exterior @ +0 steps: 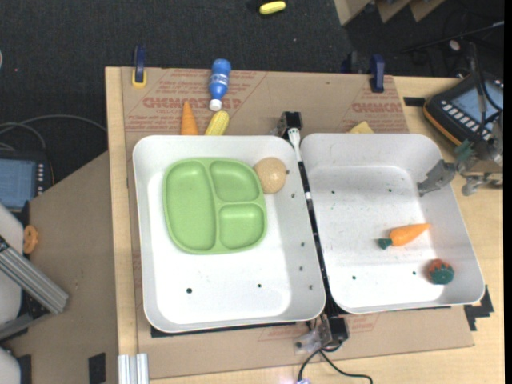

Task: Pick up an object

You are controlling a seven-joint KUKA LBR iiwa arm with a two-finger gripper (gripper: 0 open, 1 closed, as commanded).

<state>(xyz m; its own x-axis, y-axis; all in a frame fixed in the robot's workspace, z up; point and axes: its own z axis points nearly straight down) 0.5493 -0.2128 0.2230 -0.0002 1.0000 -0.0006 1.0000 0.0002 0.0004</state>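
**Camera view: gripper at right bin's edge, nothing in it**

Camera view looks down on two white bins side by side. The gripper (438, 176) sits at the right rim of the right bin (360, 214), near its upper corner, low over the bin wall; whether its jaws are apart or together cannot be told. No object shows between them. A toy carrot (406, 234) lies on the right bin's floor, well apart from the gripper. A small orange and teal toy (439, 273) rests near the bin's lower right corner. The left bin (224, 286) holds a green divided plate (214, 205) with a tan ball (270, 174) touching its upper right edge.
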